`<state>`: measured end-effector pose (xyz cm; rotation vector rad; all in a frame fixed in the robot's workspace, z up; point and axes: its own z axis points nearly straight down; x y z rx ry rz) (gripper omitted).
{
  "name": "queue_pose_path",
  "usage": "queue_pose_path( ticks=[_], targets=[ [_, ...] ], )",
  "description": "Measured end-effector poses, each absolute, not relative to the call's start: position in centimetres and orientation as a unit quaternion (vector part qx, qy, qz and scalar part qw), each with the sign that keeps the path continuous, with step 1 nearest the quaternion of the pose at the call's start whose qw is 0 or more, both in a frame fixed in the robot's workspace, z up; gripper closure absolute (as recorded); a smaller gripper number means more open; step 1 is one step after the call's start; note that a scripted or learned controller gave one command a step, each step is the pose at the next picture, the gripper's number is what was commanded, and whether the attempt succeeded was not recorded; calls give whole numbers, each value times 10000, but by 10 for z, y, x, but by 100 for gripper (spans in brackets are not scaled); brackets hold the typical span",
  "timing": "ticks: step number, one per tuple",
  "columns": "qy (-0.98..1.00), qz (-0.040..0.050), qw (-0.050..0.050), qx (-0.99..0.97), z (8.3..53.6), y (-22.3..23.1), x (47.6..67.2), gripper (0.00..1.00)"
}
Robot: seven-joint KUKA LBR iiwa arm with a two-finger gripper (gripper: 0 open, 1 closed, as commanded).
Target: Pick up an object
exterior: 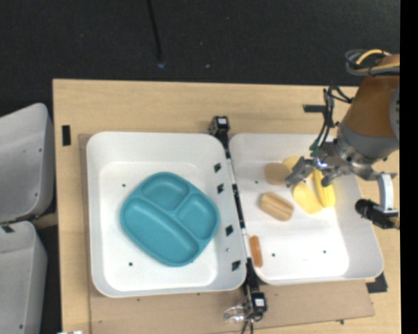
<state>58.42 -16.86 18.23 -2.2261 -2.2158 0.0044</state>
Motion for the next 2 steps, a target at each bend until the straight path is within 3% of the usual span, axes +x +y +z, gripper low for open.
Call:
queue_pose_path(
  ticks=[1, 2],
  targets=[
    [-7064, 16, 5, -7078, 126, -177, 577, 0],
    [-7054, -4, -24, -7088, 140, -178, 579, 100]
  ],
)
